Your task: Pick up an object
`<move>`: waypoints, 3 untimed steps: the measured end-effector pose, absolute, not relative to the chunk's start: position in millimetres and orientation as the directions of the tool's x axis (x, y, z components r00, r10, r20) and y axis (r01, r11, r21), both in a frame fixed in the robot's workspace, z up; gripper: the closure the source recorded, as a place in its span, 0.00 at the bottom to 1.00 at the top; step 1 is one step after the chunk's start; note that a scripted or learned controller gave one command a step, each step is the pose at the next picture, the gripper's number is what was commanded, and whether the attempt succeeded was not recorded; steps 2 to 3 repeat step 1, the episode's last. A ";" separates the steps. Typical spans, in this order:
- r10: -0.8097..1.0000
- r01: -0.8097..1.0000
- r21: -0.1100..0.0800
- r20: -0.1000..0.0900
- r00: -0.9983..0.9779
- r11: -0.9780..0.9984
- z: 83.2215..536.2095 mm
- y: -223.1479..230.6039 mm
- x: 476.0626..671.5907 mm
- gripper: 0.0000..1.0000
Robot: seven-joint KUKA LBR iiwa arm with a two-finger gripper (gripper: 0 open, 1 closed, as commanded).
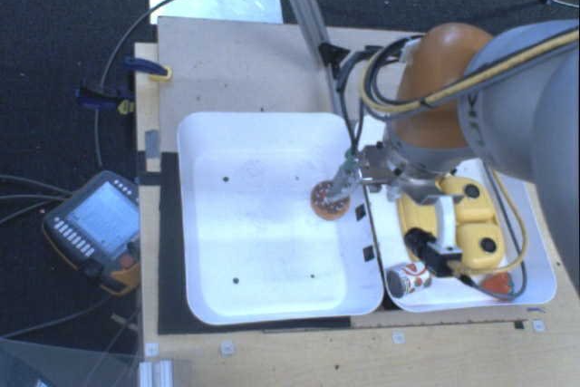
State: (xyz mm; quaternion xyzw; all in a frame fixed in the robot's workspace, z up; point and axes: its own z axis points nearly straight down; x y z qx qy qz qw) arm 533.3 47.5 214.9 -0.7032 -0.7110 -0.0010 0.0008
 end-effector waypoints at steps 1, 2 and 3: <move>1.000 1.000 0.002 0.003 -0.012 0.012 227.4 108.4 531.9 1.00; 1.000 1.000 0.002 0.003 -0.012 0.012 227.4 108.4 531.9 1.00; 1.000 1.000 0.002 0.003 -0.012 0.012 227.4 108.4 531.9 1.00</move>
